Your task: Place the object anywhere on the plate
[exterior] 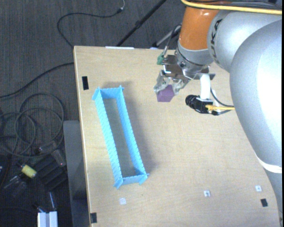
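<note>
A small purple block (165,94) sits between the fingertips of my gripper (168,88), near the far middle of the wooden bench (189,155). The fingers are closed against the block's top, and it seems to hang just above the board. The plate is a long, narrow light-blue tray (131,137) with ridged walls. It lies lengthwise on the left part of the bench, and its nearest corner is about a hand's width left of the block. The grey arm with its orange band (199,18) comes in from the upper right.
A black and yellow cable plug (201,104) hangs off the wrist just right of the block. Small black markers (85,82) dot the bench edges. Left of the bench, cables (28,122) and loose gear lie on dark carpet. Bare board stretches right of the tray.
</note>
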Motion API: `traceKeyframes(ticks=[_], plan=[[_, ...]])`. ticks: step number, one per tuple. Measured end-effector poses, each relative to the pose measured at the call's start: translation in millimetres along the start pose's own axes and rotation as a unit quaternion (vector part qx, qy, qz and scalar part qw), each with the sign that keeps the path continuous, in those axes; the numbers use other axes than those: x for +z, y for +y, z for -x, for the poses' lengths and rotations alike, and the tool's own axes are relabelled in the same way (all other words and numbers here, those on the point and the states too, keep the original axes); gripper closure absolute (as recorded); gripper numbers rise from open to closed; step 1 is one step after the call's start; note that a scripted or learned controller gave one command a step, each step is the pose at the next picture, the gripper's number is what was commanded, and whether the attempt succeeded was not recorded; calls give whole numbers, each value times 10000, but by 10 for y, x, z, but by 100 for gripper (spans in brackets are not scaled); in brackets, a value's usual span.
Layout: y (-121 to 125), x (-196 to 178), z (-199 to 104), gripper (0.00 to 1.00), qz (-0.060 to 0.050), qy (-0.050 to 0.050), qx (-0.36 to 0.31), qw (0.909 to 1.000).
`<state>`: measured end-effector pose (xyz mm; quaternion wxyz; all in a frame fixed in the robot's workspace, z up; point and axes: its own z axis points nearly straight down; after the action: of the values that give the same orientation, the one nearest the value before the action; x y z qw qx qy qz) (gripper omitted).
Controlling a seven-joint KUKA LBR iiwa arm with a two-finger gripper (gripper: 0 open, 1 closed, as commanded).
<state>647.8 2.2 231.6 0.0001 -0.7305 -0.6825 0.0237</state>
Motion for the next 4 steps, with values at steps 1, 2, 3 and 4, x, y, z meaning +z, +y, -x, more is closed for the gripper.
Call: traceKeyframes(ticks=[1,2,3,4], plan=[[-6,-72,4,100,-18,-12,-1,10000],[-12,-142,7,100,-36,-22,1,10000],[132,59,423,100,130,156,303,9993],[125,-11,430,100,110,145,304,9994]])
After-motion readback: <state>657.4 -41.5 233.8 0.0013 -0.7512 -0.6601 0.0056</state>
